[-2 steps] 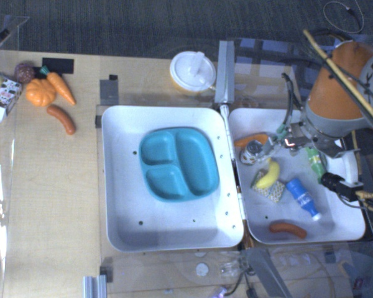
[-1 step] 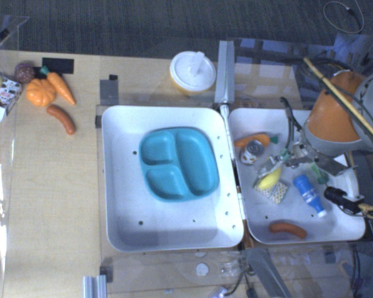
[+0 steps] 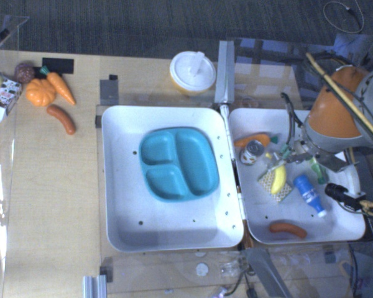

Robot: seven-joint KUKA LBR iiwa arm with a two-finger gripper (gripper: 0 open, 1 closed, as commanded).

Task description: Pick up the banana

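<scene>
The banana [image 3: 278,180], short and yellow, lies in the middle of the right bin [image 3: 345,231], resting on a speckled pad. My gripper [image 3: 290,154] hangs just above and to the right of it, at the end of the grey arm with its orange band [image 3: 334,113]. The gripper's tip points down-left towards the banana's upper end. Whether it touches the banana is unclear.
The right bin also holds an orange carrot [image 3: 253,140], a small can [image 3: 251,153], a blue bottle [image 3: 310,195] and a sausage [image 3: 288,230]. In the left bin [image 3: 121,228] sits a blue divided plate [image 3: 177,163]. A white lidded cup [image 3: 193,72] and toy vegetables [image 3: 46,92] stand outside the bins.
</scene>
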